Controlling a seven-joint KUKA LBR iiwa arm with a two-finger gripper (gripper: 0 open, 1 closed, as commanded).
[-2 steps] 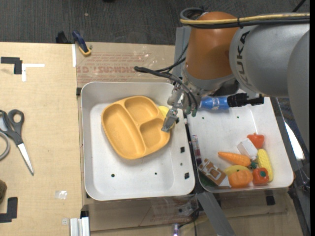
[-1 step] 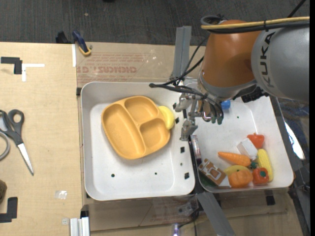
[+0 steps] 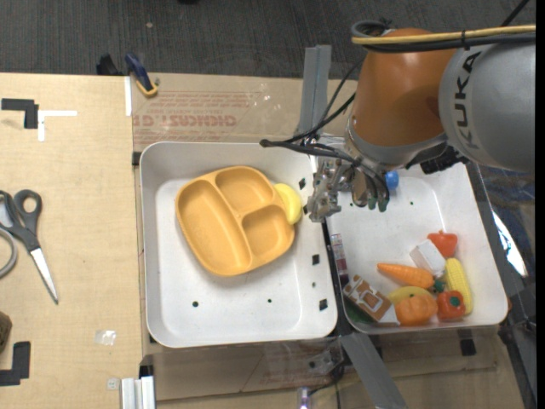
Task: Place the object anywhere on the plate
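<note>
A yellow divided plate (image 3: 234, 220) lies in the left bin (image 3: 170, 313). A small round yellow object (image 3: 289, 202) rests against the plate's right rim, partly over its edge. My gripper (image 3: 345, 192) hangs just to the right of that object, above the wall between the two bins. It stands open with nothing between its fingers. The orange band and grey wrist cover the back of the right bin (image 3: 485, 254).
The right bin's front holds toy food: a carrot (image 3: 405, 273), an orange (image 3: 413, 308), a corn cob (image 3: 458, 279), a tomato (image 3: 452, 304), a red and white piece (image 3: 433, 252) and a small box (image 3: 368, 296). Scissors (image 3: 30, 237) lie on the bench at left.
</note>
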